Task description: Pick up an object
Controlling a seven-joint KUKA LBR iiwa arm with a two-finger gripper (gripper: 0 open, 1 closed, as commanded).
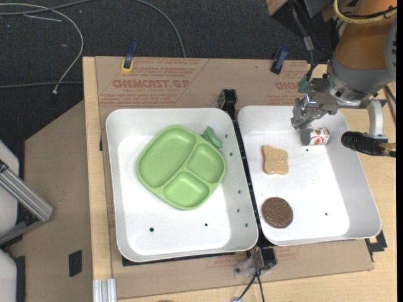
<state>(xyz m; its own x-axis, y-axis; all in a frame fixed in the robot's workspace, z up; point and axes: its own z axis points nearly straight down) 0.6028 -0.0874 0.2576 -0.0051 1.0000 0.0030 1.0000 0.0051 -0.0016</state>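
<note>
The right bin (352,194) holds three things. A tan toast-shaped piece (274,160) lies near its left wall. Toward the front lies a dark brown round cookie (277,211). A small red and white object (319,137) rests at the back of the bin. My gripper (306,122) hangs over the bin's back part, just left of and above the red and white object, very close to it. Whether it touches that object is not visible.
The left bin (126,187) holds a green divided plate (181,167), with a small green piece (212,137) at its upper right edge. A black cylinder (365,143) juts in from the right over the right bin. Blue clamps (130,54) hold the cardboard base at the back.
</note>
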